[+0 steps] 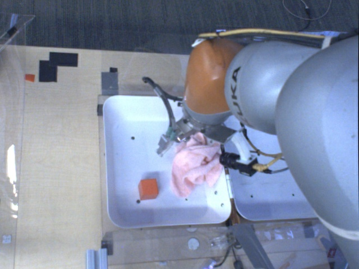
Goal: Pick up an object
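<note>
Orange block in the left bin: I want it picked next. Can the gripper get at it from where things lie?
Probably yes. The orange block sits alone on bare bin floor, apart from the pink cloth, with nothing over it. The gripper hangs nearby, above the cloth.

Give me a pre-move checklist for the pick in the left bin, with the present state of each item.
1. Target in view: pink cloth lies in the left bin: ok.
2. Gripper over the cloth's upper edge: ok.
3. Finger opening: cannot tell.
4. Cloth held between the fingers: cannot tell.
5. Orange block lies apart from the cloth, out of the way: ok.
6. Cloth's right edge close to the bin wall: not ok, could snag.
</note>
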Tool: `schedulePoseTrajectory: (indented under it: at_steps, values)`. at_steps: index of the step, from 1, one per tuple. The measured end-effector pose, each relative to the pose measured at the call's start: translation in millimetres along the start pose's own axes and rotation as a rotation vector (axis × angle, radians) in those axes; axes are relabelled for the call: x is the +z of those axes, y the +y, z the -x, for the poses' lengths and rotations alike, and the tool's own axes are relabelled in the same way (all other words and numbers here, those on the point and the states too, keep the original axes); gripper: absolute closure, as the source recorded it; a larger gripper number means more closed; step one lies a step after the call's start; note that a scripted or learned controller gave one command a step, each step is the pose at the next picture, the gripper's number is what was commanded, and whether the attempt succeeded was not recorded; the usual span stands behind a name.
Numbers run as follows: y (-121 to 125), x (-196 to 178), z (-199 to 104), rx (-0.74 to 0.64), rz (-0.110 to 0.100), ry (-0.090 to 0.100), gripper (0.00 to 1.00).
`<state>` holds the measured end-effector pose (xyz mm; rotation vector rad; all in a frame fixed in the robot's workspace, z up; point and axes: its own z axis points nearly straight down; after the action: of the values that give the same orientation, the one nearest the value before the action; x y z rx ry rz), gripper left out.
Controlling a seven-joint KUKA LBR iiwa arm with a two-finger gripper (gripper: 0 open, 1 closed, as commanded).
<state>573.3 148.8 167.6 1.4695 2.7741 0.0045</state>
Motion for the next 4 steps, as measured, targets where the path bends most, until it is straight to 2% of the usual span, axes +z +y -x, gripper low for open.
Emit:
schedulePoseTrajectory:
  at_steps: [1, 2, 3, 4]
  values:
    - [-20, 37, -57, -0.19, 0.013, -0.005, 0.0]
    - [18, 56, -28, 0.063, 0.001, 0.0, 0.0]
    - [47, 11, -34, -0.044, 0.003, -0.001, 0.0]
    - [27, -134, -51, 0.144, 0.007, -0.002, 0.0]
